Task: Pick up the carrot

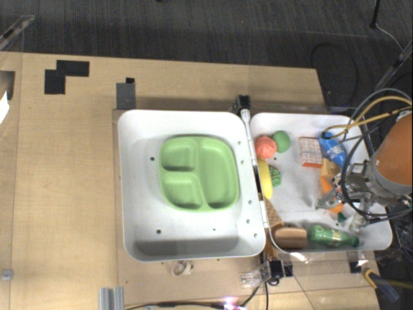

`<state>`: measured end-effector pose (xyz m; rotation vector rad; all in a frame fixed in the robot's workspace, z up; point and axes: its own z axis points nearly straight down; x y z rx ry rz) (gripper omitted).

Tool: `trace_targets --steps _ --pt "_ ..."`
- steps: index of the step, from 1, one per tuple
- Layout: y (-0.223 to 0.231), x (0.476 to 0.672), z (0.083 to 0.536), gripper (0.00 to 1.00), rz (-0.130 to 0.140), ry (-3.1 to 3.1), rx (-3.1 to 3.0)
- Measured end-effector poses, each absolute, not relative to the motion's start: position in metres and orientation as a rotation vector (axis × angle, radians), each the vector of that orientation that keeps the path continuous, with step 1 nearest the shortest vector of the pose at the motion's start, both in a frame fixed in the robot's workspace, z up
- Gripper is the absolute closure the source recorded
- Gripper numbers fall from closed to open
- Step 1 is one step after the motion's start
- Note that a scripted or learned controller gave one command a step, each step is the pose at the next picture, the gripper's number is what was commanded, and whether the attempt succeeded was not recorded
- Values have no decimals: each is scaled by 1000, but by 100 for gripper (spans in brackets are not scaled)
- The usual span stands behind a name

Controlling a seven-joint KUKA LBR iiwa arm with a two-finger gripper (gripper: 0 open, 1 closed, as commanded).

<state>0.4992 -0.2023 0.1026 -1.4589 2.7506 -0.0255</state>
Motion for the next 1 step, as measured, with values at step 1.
trace_targets --steps 1 --pt "-181 548 89 0 -8 2926 -1107"
